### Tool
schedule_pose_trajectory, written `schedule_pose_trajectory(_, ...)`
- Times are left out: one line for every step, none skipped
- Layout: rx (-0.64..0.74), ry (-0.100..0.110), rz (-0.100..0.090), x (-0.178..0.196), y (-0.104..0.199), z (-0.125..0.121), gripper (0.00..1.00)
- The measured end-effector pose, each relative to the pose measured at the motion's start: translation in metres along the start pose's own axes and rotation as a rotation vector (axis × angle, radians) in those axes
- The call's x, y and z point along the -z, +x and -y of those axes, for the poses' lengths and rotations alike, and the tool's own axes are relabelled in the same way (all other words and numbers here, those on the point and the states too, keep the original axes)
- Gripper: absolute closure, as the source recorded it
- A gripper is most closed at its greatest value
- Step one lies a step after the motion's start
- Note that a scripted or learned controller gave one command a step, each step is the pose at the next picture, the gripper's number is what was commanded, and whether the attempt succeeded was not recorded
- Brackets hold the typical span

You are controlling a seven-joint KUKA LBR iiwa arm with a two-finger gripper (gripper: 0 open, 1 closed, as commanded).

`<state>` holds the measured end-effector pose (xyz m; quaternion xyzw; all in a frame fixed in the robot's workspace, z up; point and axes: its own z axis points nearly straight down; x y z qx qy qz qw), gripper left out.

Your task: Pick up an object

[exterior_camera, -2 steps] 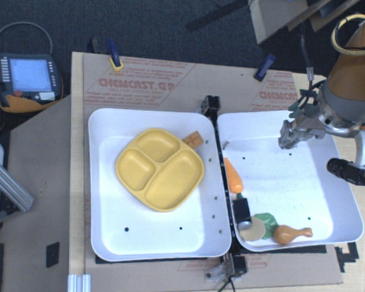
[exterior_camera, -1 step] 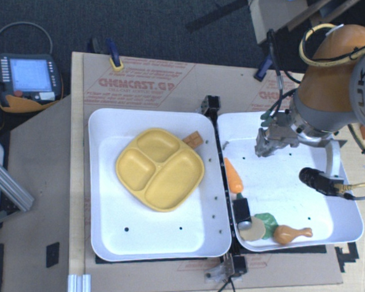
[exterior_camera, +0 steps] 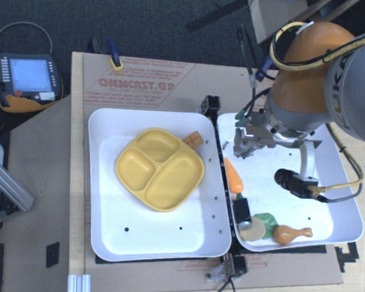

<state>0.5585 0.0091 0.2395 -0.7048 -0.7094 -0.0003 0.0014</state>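
- You'll find the gripper (exterior_camera: 244,146) low over the upper left part of the right bin (exterior_camera: 349,215), close to the wall between the two bins.
- You cannot tell from this view whether the claw is open or closed, and nothing shows as gripped.
- The nearest thing for you to pick is the toy carrot (exterior_camera: 232,175). It lies just below the gripper, along the right bin's left wall.
- Further down that wall you'll see a black block (exterior_camera: 240,209), apart from the carrot.
- In the right bin's near left corner, a beige round piece (exterior_camera: 254,230) touches a green piece (exterior_camera: 267,219), and a toy drumstick (exterior_camera: 292,232) lies just beside them.
- In the left bin (exterior_camera: 97,186) you have a yellow divided plate (exterior_camera: 161,169), with a small brown block (exterior_camera: 193,139) at its upper right edge.
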Motion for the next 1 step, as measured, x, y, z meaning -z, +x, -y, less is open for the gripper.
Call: schedule_pose_trajectory(0.000,0.003,0.000,-0.0118,0.0511,0.0003,1.00)
